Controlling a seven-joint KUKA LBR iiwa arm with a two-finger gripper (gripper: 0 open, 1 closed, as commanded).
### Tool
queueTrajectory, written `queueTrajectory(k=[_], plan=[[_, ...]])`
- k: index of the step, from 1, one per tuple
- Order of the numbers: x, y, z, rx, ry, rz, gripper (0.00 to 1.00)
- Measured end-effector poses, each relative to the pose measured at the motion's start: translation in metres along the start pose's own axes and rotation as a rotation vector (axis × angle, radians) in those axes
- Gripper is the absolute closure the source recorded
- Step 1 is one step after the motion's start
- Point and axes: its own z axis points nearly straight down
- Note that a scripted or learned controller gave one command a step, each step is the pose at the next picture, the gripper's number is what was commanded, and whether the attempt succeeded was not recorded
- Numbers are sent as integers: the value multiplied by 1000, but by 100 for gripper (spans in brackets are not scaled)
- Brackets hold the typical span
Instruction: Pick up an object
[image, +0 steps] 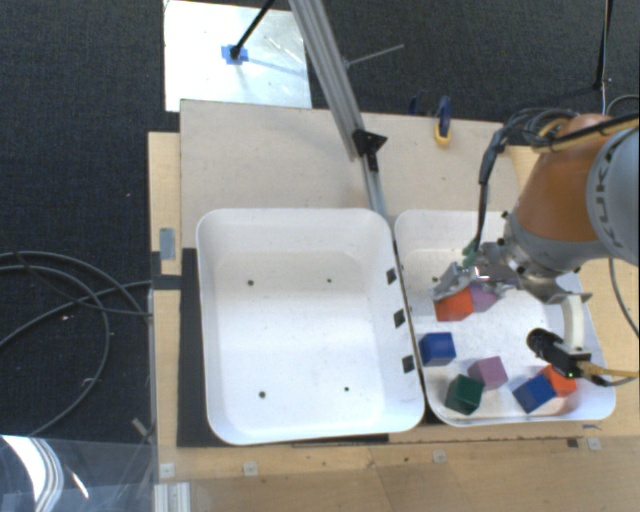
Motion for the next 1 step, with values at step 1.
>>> queueTrajectory(k=[1], plan=[[69, -14, 5, 11, 1, 2, 100]])
